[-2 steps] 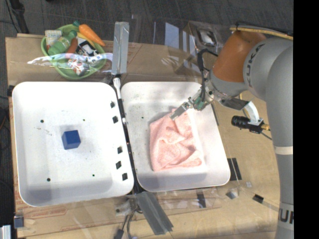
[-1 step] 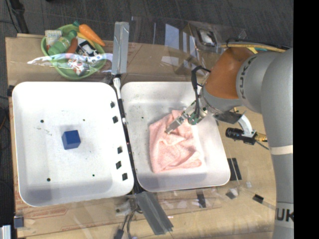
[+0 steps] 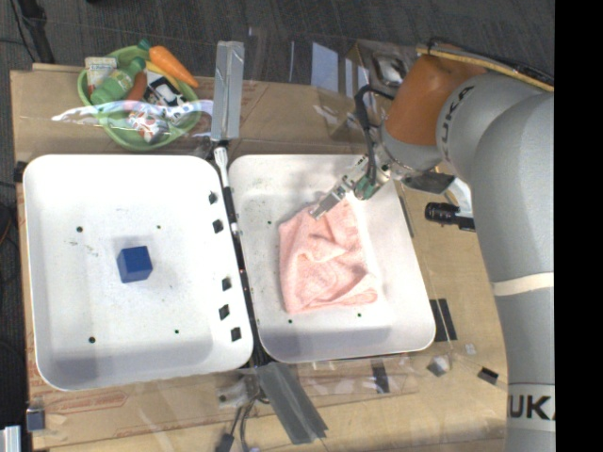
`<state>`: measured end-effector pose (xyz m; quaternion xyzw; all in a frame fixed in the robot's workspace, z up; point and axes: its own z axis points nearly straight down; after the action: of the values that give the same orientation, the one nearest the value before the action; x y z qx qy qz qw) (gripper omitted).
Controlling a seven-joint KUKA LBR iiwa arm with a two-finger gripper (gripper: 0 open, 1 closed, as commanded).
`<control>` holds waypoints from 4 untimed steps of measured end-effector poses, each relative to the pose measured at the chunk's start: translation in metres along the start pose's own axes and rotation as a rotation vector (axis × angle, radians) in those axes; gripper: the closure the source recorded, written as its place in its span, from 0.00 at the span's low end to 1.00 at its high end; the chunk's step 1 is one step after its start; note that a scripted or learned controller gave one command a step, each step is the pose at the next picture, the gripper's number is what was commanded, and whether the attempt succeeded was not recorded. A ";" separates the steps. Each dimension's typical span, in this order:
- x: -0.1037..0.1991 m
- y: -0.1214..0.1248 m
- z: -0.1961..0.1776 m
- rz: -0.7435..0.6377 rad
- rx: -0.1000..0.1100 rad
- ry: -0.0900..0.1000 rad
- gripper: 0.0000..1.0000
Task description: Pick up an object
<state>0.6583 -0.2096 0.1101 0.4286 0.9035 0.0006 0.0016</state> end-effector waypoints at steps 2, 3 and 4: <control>0.064 0.028 0.018 0.027 0.002 0.001 0.00; 0.064 0.029 0.007 0.022 0.001 -0.001 1.00; 0.064 0.029 0.007 0.022 0.001 -0.001 0.00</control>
<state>0.6406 -0.1419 0.1032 0.4384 0.8988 -0.0002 0.0016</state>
